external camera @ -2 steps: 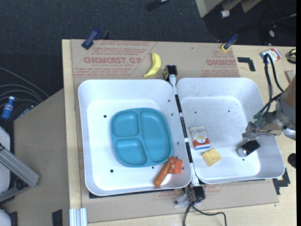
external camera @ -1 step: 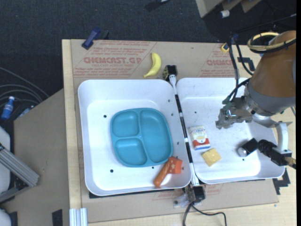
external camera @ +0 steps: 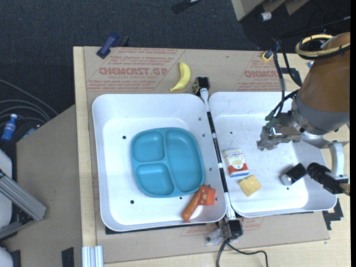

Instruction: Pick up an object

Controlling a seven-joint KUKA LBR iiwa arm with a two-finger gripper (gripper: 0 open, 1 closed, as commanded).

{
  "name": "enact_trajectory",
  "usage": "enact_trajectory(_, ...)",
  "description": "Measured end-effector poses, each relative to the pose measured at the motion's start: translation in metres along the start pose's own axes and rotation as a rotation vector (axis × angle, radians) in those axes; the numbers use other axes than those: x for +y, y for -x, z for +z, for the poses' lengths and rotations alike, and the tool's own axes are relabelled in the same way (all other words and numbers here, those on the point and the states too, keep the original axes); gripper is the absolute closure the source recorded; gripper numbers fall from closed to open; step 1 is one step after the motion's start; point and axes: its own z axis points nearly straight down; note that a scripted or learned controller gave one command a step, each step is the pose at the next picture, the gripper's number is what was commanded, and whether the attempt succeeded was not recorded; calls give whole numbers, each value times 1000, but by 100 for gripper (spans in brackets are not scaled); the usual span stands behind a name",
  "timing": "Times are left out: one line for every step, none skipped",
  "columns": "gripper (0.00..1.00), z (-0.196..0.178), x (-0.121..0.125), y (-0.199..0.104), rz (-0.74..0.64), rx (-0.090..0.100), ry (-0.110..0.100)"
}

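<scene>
My gripper (external camera: 271, 138) hangs over the right bin (external camera: 261, 107), near the bin's middle and toward its right side. A small red and white box (external camera: 235, 162) lies on the floor of this bin at its left side, left of and below the gripper. Just in front of the box sits a yellow block (external camera: 250, 185). The gripper is apart from both, and nothing shows held in it.
The left bin (external camera: 111, 121) holds a blue divided plate (external camera: 166, 161) and an orange-red toy (external camera: 199, 202) at its front right corner. A yellow banana (external camera: 181, 77) lies on the bench behind the bins. A blue object (external camera: 107, 46) sits at the bench's back left edge.
</scene>
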Motion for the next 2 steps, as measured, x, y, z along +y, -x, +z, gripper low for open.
enact_trajectory(100, -10, 1, 0, 0, -1, 1)
enact_trajectory(100, -20, 54, 2, 0, 0, -1)
